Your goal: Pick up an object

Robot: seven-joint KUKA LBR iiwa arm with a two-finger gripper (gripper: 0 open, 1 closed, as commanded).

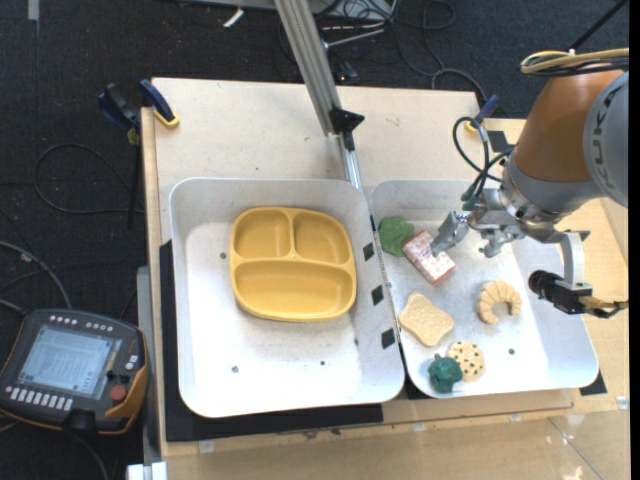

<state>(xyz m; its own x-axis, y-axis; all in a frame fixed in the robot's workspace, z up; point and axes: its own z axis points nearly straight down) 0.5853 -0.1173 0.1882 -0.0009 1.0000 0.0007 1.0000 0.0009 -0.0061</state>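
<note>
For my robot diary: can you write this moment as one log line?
arm: over right bin | tool: beside pink block, not holding | yellow tray: left bin | task: not done

Yellow tray on white, a scatter of colours next door

Left bin is white with a few dark specks, and the three-compartment tray in it is a flat mustard yellow all over. Right bin is white too: a leafy green piece, a pink-and-white block with a speckled side, a tan toast slice, a pale golden croissant, a beige cookie dotted with dark chips, and a deep green broccoli. The arm shows a broad orange band over grey, and the gripper is silvery metal. The bench is cream. The pendant is dark grey with an orange corner.
</note>
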